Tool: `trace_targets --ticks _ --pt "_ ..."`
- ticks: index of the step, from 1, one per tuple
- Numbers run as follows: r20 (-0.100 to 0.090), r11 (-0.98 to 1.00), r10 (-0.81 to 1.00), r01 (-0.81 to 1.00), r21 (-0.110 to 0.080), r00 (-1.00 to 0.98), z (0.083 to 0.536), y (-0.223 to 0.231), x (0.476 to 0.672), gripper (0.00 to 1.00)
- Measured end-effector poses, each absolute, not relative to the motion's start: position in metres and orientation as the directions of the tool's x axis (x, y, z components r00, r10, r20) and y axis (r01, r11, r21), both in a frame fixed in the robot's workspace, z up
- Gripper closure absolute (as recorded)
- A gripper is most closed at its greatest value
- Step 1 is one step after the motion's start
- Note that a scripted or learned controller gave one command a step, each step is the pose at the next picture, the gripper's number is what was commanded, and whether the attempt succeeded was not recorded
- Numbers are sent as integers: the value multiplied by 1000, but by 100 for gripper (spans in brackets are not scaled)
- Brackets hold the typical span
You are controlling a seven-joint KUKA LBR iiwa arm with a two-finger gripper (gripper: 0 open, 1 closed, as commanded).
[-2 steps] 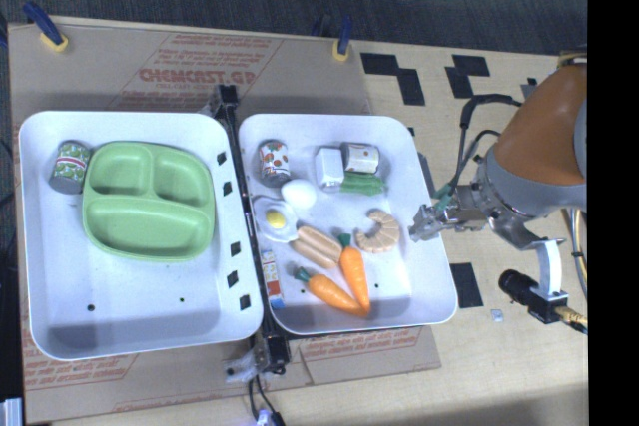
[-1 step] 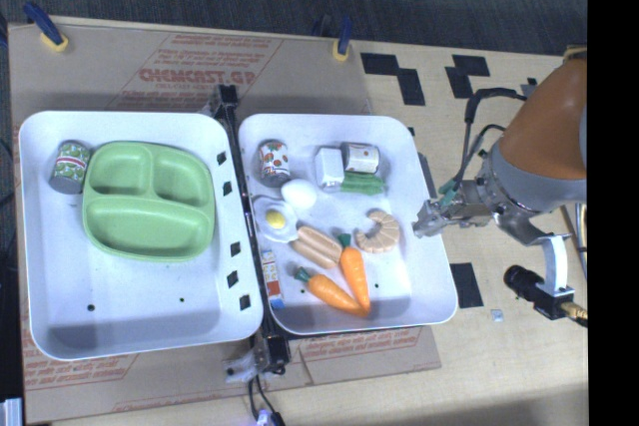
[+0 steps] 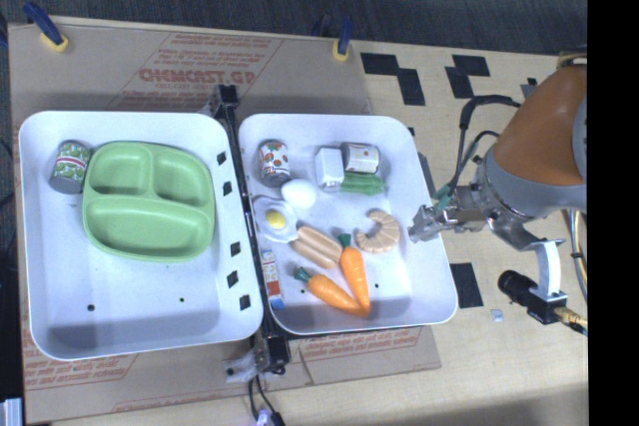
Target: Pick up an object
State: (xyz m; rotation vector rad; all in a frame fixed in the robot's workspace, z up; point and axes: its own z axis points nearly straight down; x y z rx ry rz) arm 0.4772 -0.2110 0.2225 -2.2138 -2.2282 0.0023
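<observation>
Gripper (image 3: 427, 222) hung over the right bin's (image 3: 429, 284) rim at three o'clock, whether open or closed I couldn't tell, nothing visibly in it, croissant (image 3: 379, 230) just beside it, two carrots (image 3: 344, 282) toward six o'clock, green plate (image 3: 150, 200) in the left bin (image 3: 60, 314).

bench (image 3: 499, 334), cardboard sheet (image 3: 200, 65), two bins (image 3: 130, 329)

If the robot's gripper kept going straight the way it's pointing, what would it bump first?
Probably the croissant. The gripper points left over the right bin's rim, and that toy lies nearest in line, though its height is unclear.
</observation>
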Motion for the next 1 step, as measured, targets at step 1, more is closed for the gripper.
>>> trace_targets --ticks 1 --pt "-2 11 1000 1000 1 -11 233 -211 479 100"
